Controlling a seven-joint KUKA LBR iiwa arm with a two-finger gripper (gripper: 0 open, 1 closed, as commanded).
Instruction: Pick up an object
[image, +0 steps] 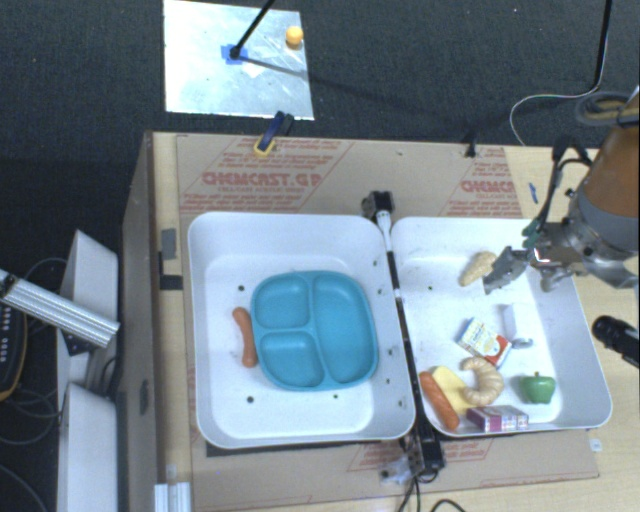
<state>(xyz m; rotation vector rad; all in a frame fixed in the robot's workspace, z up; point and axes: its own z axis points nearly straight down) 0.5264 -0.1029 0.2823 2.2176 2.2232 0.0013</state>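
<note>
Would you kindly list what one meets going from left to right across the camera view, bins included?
Sausage → blue divided plate in the left bin → carrot → croissant → green pepper in the right bin.

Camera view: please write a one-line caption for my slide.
Gripper over the right bin of toy food; blue tray in the left bin.

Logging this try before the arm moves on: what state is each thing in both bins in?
Gripper: above the right bin, nothing between its fingers.
Blue tray: flat in the left bin, compartments bare.
Sausage: lying beside the tray.
Green pepper: upright, stem up.
Carrot: lying at the bin's near edge.
</note>
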